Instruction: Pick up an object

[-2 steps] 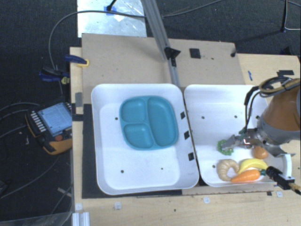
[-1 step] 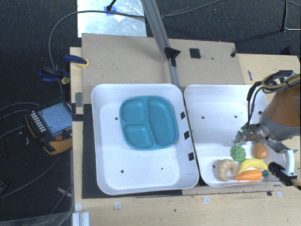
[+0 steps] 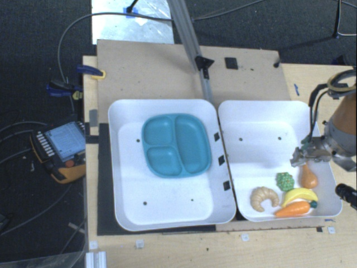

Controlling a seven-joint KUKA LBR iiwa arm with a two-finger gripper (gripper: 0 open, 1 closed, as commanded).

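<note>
Orange and yellow, mostly: toy foods bunched in the right bin's (image 3: 262, 121) near right corner. Carrot (image 3: 292, 209) against the near rim, banana (image 3: 301, 195) touching it just behind, croissant (image 3: 264, 197) to their left, green sprig (image 3: 285, 180) behind that, orange pear shape (image 3: 309, 177) by the right wall. Probably crowded there by the slope of the bin's walls; awkward for a clean pick, with neighbours touching.

Tool (image 3: 304, 156) low at the right wall, just behind the pear shape and the sprig, near both. Nothing seen between its fingers. Spread of the fingers too blurred and small; cannot tell whether apart or together. Likely lining up on the pear shape or sprig.

Left bin (image 3: 128, 200) beside, carrying a blue divided plate (image 3: 177, 145) toward its far side. Both bins on the table (image 3: 145, 66), near its front edge.
</note>
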